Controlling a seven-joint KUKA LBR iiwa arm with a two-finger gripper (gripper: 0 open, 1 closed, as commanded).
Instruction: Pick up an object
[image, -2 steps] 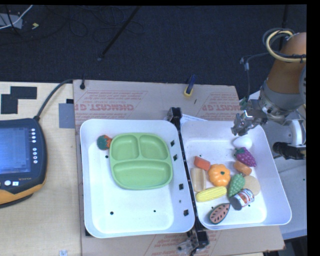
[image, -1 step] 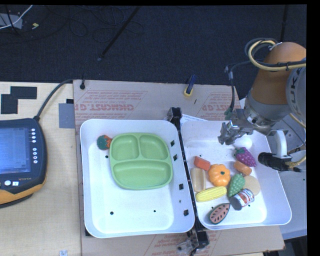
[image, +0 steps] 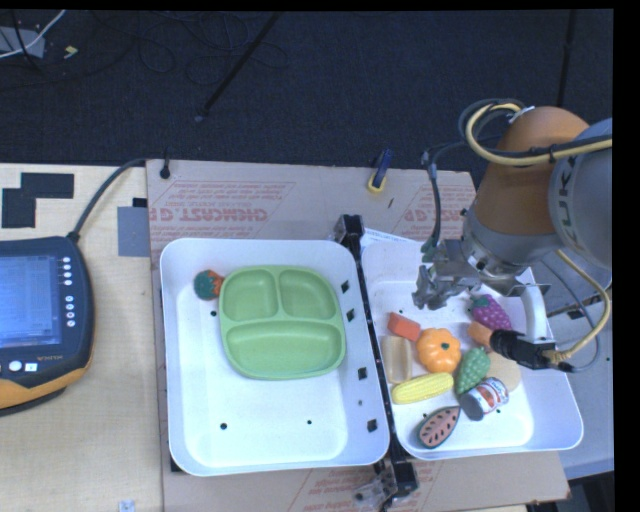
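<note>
The pick looks to be at its start: nothing is lifted yet, and every toy lies on a bin floor. The gripper (image: 437, 287) hangs over the far left part of the right bin (image: 560, 432), its dark fingers pointing down near the bin's far wall; whether the jaws stand wide or narrow I cannot tell from this slant, and no object shows between them. Nearest to it, just on its near side, lies a small orange carrot piece (image: 404, 326), its long axis running left to right with a slight tilt toward the near right. Beside that sits the orange pumpkin (image: 439, 350), round with no clear axis. On the near side of the pumpkin the corn cob (image: 421, 387) lies almost left to right, its right end a little farther away. The purple grapes (image: 491, 313) rest to the right of the gripper, and a green vegetable (image: 472, 369), a small can (image: 484, 397) and a watermelon slice (image: 438, 427) cluster toward the near right. In the left bin (image: 190, 420) a green divided plate (image: 281, 321) lies flat, with a small red and green toy (image: 208, 285) at its far left corner. What remains, by my judgement, is the whole descent, closing and lift, most likely on the carrot piece or the pumpkin.
</note>
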